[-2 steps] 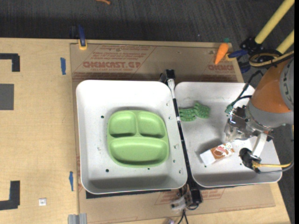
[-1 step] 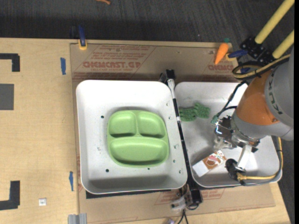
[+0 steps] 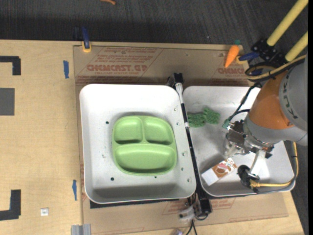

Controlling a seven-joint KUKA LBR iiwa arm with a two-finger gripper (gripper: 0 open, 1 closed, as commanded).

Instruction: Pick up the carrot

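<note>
Camera view: gripper (image 3: pixel 234 150) hanging low inside right bin (image 3: pixel 286 166), jaw state impossible to call | carrot (image 3: pixel 232 56) lying outside, just past that bin's far rim, long axis running away from the bin, straight up-frame from gripper | counting: one carrot, one green toy (image 3: pixel 203 117), one white card (image 3: pixel 221 171), two bins, one green tray (image 3: pixel 144 145) sitting in left bin (image 3: pixel 93 131).

— Where did the camera sit?

— Fixed above the bench (image 3: pixel 39 131), looking down at a slant on both white bins – the left bin (image 3: pixel 93 131) with its green divided plate (image 3: pixel 144 144), the right bin (image 3: pixel 279 168) beside it.

— How near?

— Far enough to take in both bins whole, the cardboard sheet (image 3: pixel 146 65) under them and a strip of dark floor (image 3: pixel 171 13) along the top. The arm (image 3: pixel 281 109) entered from the frame's right.
</note>
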